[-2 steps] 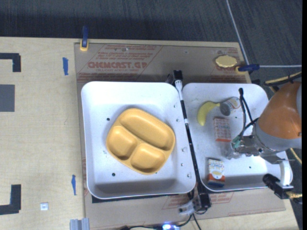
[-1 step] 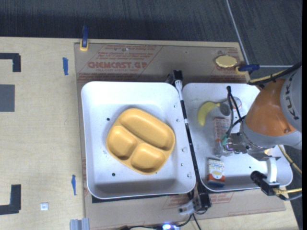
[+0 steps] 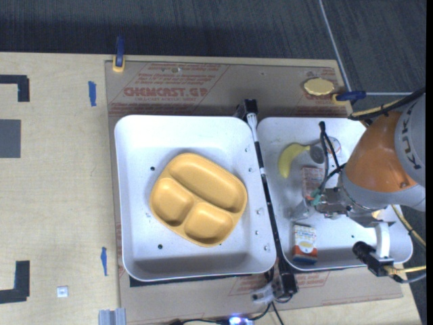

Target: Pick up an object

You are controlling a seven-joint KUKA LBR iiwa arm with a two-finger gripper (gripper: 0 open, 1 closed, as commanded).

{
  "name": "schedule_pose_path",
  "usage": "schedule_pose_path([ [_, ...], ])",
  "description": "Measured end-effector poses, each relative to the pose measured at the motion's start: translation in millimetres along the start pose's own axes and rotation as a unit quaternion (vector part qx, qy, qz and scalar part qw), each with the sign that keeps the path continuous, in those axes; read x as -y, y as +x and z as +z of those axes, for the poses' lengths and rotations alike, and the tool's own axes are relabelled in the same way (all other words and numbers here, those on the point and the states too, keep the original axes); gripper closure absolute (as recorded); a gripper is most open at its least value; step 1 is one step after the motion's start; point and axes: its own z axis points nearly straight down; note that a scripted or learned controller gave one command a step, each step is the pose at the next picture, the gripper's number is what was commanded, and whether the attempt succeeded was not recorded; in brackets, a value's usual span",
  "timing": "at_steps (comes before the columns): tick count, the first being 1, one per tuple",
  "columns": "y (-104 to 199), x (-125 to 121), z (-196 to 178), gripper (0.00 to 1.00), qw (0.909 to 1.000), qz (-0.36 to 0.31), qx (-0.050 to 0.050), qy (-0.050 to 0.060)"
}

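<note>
Small carton (image 3: pixel 305 242) lies nearest, flat at front edge of right bin (image 3: pixel 402 246), orange end forward. Gripper (image 3: pixel 323 200) sits low in that bin's middle, just behind the carton, arm (image 3: pixel 382 161) reaching in from right; pose suits a top-down grab. Can't tell jaw state, wrist and cables hide it. Yellow banana-shaped piece (image 3: pixel 291 158) rests at bin's back left, beside a grey thing partly hidden by cables. Yellow three-part tray (image 3: pixel 197 198) fills left bin (image 3: pixel 132 141), tilted, well apart from gripper. Nothing visibly held yet.
</note>
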Motion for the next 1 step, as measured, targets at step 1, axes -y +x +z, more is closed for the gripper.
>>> schedule_pose_path([
  [1,-0.3,-1.2,-10.6,1.00,1.0000,0.000,0.001,-0.002],
])
